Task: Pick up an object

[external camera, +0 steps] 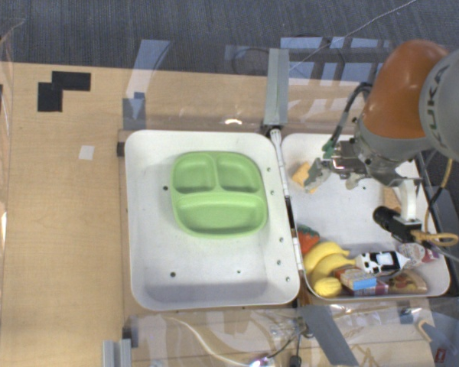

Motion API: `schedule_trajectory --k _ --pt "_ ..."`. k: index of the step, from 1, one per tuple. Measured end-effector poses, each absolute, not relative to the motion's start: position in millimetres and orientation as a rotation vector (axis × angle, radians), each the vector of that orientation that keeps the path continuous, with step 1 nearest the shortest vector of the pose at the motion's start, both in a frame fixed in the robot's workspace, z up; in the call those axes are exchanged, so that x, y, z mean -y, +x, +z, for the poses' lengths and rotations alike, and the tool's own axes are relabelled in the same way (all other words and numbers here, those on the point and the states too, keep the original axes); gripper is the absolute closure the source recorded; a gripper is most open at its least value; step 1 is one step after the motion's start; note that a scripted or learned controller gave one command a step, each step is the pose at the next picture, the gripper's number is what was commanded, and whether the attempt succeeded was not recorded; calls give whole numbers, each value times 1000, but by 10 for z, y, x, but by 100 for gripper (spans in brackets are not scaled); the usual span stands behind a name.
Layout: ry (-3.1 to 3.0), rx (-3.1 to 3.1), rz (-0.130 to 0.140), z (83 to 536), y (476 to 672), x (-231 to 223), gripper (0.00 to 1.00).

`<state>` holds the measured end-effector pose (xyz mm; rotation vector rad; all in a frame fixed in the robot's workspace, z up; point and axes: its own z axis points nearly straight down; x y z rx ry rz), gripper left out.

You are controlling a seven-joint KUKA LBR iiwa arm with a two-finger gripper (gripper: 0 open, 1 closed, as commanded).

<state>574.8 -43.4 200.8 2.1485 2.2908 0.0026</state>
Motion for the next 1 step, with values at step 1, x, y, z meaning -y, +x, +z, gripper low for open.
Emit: schedule_trajectory --k 1 --pt "1926 -2446 28 1091 6645 942 0"
